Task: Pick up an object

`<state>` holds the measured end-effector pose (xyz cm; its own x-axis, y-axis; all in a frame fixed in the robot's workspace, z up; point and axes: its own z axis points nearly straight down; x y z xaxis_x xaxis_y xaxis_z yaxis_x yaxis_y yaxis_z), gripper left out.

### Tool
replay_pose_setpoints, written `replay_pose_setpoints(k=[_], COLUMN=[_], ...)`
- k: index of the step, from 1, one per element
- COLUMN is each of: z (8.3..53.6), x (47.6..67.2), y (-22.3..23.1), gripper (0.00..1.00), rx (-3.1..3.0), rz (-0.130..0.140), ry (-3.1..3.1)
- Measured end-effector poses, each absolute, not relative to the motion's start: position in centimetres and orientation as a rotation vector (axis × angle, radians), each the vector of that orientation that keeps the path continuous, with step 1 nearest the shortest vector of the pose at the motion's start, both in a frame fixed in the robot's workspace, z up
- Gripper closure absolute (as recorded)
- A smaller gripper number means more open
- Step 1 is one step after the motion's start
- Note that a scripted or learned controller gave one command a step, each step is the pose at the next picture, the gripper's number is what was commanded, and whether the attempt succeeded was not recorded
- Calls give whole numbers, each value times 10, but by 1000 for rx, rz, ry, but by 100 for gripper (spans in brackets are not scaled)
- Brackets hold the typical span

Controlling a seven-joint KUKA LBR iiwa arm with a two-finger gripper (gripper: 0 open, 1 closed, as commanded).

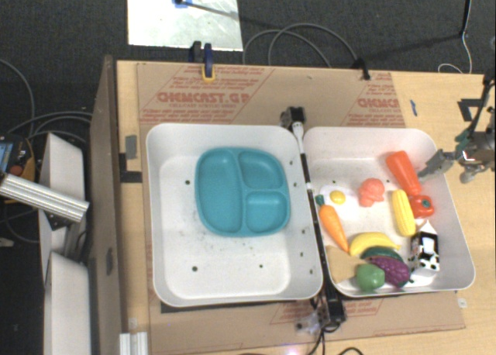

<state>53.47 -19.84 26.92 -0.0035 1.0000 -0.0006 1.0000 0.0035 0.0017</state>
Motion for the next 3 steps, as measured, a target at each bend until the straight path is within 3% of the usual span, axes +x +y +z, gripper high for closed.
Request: replay_pose_setpoints(k=[1, 2, 3], z=[107, 84, 200], x=[519, 486, 528], y=[-172, -209, -162], gripper=[0, 0, 0], rx=[2215, 2222, 2200], rz=[4, 2, 14], ry=[2217, 2217, 2225])
